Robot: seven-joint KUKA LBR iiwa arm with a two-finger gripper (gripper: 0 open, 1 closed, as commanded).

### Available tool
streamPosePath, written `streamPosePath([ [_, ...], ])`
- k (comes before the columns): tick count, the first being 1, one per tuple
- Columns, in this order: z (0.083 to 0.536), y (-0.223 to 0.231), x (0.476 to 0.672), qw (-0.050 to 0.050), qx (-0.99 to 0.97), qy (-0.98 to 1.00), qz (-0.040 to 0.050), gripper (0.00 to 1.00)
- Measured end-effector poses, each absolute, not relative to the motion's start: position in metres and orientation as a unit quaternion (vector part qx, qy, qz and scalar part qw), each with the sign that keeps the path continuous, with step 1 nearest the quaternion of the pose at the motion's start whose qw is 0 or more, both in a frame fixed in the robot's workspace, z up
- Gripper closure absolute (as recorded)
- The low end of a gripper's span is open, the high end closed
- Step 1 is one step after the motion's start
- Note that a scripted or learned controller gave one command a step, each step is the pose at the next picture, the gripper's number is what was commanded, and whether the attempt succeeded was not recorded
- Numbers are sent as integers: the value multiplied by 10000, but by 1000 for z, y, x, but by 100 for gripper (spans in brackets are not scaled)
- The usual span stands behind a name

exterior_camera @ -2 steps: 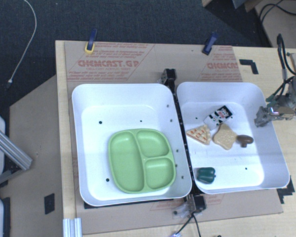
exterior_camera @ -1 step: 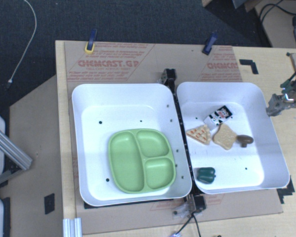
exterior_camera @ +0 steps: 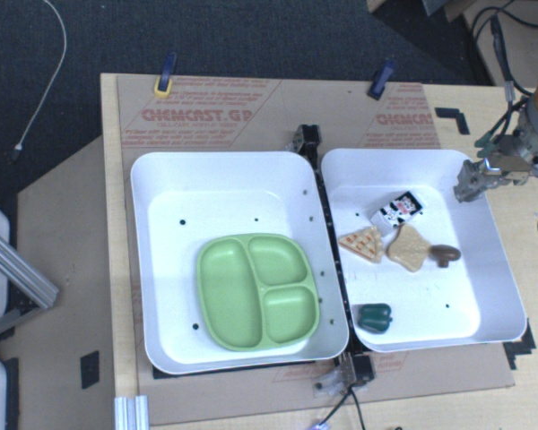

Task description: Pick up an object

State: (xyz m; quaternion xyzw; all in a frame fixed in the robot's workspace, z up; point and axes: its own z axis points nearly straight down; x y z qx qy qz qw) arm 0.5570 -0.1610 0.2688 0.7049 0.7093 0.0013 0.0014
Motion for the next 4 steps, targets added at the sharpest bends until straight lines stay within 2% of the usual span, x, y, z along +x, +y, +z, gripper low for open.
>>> streamPosePath([
  [1,273,-111,568,14,7049,7093,13,100],
  [2,255,-60,577,-11,7067,7075,-5,100],
  [4,229,50,581,-25,7051,7092,-5,100],
])
